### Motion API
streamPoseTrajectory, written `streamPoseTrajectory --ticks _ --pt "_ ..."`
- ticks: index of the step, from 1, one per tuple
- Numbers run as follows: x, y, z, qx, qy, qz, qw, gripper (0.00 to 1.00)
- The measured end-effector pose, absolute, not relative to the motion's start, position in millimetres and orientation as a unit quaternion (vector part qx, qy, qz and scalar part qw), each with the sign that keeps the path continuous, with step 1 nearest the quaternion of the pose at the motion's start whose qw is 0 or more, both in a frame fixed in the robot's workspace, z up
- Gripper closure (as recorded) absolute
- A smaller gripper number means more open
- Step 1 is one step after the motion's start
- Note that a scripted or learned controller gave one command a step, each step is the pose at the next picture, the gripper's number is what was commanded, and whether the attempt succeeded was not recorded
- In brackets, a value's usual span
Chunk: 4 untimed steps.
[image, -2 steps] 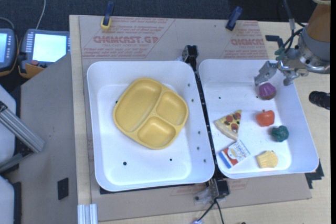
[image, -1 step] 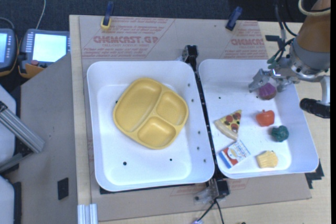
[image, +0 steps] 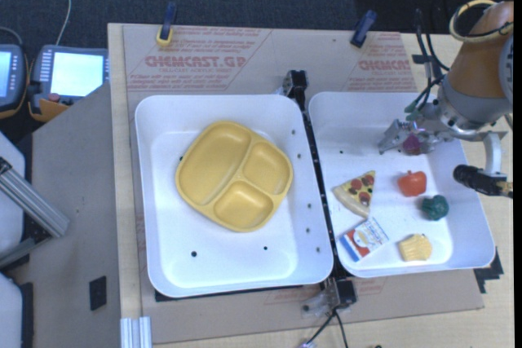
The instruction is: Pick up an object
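My gripper [image: 410,136] is low over the back of the right bin [image: 347,114], reaching in from the right. A small dark purple object [image: 413,145] sits right at the gripper's tip; whether it is gripped is unclear. Nearer the front of the same bin lie a pizza slice [image: 356,192], a red tomato-like piece [image: 412,183], a green piece [image: 434,208], a yellow block [image: 415,248] and a small white, red and blue carton [image: 365,239].
The left bin [image: 151,175] holds a yellow divided plate [image: 235,174] near its middle. A black divider strip [image: 314,183] runs between the two bins. Blue clamps [image: 166,22] hold the cardboard sheet at the back of the bench.
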<state>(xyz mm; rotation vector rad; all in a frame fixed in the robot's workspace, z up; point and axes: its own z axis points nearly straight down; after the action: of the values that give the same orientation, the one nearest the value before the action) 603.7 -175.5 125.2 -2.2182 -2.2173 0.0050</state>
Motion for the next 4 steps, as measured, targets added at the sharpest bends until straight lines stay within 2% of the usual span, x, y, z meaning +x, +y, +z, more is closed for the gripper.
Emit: streamPoseTrajectory --ticks 1,2,4 --pt "602.6 -175 82 -0.707 -0.707 0.0015 0.003 0.0" --pt "604.6 -175 96 -0.707 -0.707 -0.0002 -0.001 1.0" --pt "601.2 -181 190 -0.707 -0.707 -0.0015 -0.004 1.0"
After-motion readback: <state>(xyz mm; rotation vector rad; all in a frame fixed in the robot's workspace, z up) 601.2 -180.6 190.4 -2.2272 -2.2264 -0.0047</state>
